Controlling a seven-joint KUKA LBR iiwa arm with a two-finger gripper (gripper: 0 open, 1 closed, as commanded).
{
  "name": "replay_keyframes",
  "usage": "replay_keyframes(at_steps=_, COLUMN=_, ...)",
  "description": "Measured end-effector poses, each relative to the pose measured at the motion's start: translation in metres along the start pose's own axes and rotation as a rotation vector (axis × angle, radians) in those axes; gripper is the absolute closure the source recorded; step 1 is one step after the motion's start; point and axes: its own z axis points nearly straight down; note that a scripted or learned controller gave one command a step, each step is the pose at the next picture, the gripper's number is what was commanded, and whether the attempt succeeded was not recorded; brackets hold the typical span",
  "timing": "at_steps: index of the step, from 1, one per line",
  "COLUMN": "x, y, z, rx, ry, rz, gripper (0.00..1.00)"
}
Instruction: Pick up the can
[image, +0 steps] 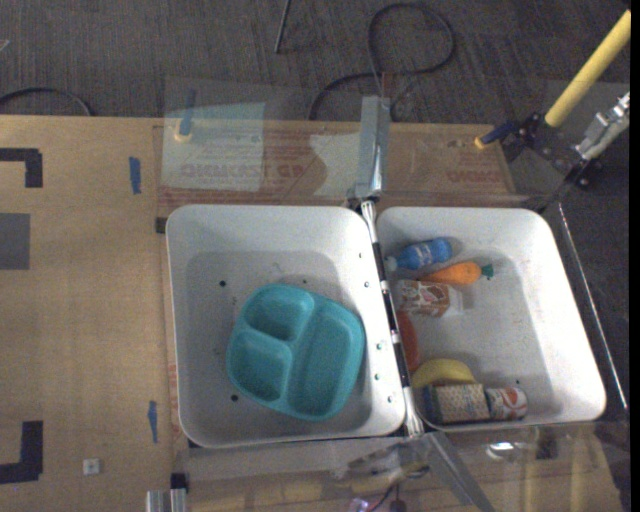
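A small red-and-white can (507, 402) lies on its side at the front of the right bin (560, 330), its end touching a tan box (460, 402). A yellow banana (443, 372) sits just behind the box. Further back, against the bin's left wall, are a blue bottle (420, 253), an orange carrot (455, 273) and a white labelled packet (428, 297). A red object (408, 340) lies along that left wall.
The left bin (200, 250) holds a teal divided plate (296, 350). A yellow-handled pole (590, 65) and a clamp (530, 135) stand beyond the right bin's far corner. Cables lie on the floor behind the bench. The right half of the right bin's floor is bare.
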Motion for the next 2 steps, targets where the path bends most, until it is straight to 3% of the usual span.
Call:
replay_keyframes(at_steps=1, x=0.0022, y=0.0027, z=-0.0366, rx=-0.004, ry=-0.005, rz=-0.146, gripper=1.00)
replay_keyframes(at_steps=2, x=0.0003, y=0.0005, z=-0.0317, rx=-0.002, ry=-0.002, rz=-0.071, gripper=1.00)
